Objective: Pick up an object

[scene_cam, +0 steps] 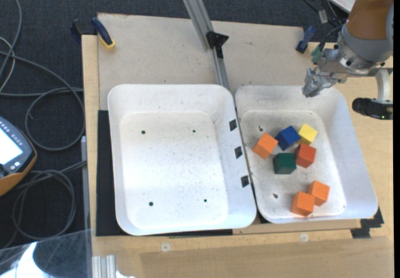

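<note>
The arm (369, 14) reaches in from the right, and its gripper (312, 87) hangs over the far rim of the right bin (353, 158), well apart from the blocks. How far open the gripper is cannot be told from this angle, but nothing is seen in its grasp.

The things to choose from all lie in the right bin. A cluster sits toward the middle: an orange block (265, 145), a blue block (288, 137), a yellow block (308, 132), a red block (305, 155) and a green block (284, 163), packed touching or just beside one another. Two more orange blocks (310, 197) sit together nearer the front. The left bin (122, 145) holds no blocks.

The step in hand looks like the approach, with no pick made yet. The next move calls for bringing the gripper nearer and down over one block. The front pair, or the orange block at the cluster's left edge, probably give more room for a clean grasp than the crowded middle
</note>
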